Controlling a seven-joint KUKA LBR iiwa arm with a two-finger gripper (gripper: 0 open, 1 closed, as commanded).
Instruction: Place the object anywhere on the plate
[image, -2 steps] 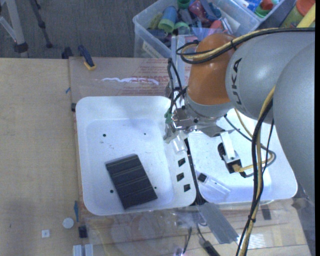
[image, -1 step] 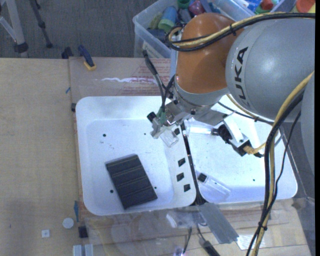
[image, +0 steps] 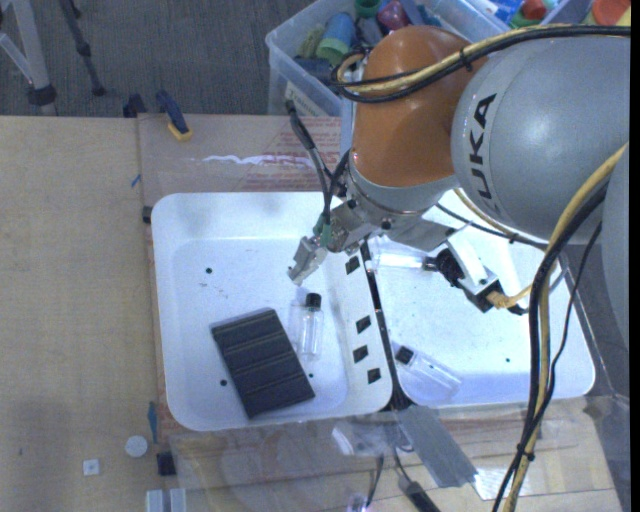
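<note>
On the bare bench at the lower left of the frame lie a few small bits, among them one round grey cap (image: 135, 446) and one tiny white square (image: 91, 466). Near the top left, one blue clamp (image: 176, 119) sits at the edge of the brown board under the bins. Two white bins stand side by side across the middle. The left bin (image: 190, 240) holds two things: one dark ribbed plate (image: 261, 362), rectangular and lying tilted in its lower part, and one small clear vial with a black cap (image: 309, 325), lying just beside the plate's upper right corner, close to it but not on it. Above the vial, near the bin's right wall, hangs the gripper (image: 306, 260); its tips point down and to the left with nothing visible between them, and whether they are spread or closed cannot be told from this angle. The right bin (image: 530, 355) holds one more clear vial with a black cap (image: 424, 366), lying in its lower left part. At the top of the frame, one clear tub of coloured toys (image: 315, 50) stands behind the grey and orange arm (image: 470, 110).
</note>
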